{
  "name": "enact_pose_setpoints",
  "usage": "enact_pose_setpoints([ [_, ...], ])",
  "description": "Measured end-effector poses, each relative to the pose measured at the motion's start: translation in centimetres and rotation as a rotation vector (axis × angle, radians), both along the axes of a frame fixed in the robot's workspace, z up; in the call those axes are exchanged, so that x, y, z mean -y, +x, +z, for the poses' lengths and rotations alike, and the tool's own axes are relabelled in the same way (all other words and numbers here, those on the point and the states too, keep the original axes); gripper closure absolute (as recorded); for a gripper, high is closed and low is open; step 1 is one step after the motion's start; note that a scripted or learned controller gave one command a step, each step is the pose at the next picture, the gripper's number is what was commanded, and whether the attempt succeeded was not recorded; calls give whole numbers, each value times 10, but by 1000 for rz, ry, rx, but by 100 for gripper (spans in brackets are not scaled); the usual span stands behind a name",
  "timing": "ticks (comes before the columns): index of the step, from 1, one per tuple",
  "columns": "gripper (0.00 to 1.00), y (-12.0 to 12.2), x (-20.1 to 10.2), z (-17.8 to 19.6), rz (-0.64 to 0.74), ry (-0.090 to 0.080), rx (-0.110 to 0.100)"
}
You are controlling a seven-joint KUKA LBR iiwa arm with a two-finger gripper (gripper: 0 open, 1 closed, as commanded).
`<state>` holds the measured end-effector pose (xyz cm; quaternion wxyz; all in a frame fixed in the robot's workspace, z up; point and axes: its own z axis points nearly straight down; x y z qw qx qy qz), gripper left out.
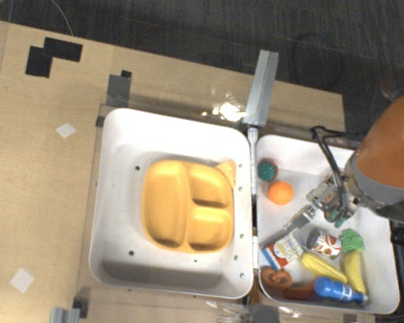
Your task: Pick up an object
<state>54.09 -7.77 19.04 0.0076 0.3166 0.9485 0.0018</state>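
One fixed camera above the bench (23, 189), looking down at a slant, far enough to take in both white bins (104, 202) side by side, arm (401, 150) entering from the view's right edge

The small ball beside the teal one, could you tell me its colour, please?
Orange ball, camera view.

Arm reaches in from right, gripper (314, 211) angled down-left, wrist low.
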Motion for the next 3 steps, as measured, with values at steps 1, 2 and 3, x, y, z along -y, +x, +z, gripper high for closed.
enact_pose_setpoints([
  [1, 0, 57, 23, -99, -163, 3, -4],
  [2, 0, 123, 9, -102, -317, 3, -18],
  [3, 100, 120, 11, -93, -309, -3, -32],
])
